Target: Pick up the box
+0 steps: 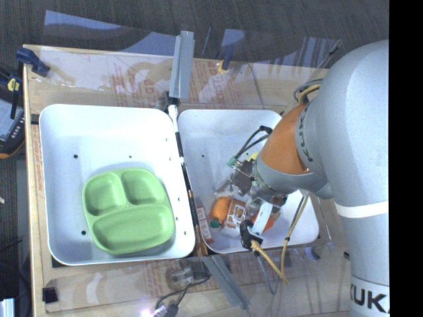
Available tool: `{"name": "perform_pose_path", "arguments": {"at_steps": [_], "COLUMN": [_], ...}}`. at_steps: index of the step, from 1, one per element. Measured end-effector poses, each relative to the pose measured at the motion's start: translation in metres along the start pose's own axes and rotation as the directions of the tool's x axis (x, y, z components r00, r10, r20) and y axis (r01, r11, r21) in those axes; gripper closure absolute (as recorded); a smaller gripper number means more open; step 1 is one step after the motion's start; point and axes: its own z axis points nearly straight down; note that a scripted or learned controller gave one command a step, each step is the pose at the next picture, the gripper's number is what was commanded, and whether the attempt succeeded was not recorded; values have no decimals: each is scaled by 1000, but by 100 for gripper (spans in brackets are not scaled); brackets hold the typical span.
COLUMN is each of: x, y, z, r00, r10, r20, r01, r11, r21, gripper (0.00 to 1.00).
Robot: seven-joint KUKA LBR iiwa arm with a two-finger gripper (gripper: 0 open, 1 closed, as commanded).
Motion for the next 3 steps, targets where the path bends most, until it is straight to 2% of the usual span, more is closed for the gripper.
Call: {"name": "perform_pose_path", "arguments": {"at_steps": [1, 2, 3], "x": [32, -27, 33], "y": [-36, -14, -59], "z": [-148, -97, -161], "r00": [982, 969, 887], "r10": [-189, -246, -461], "r20": [1, 3, 2], "r01": [189, 246, 461], "r11": [982, 969, 887], "r21": [-1, 4, -2], "gripper": [100, 100, 100]}}
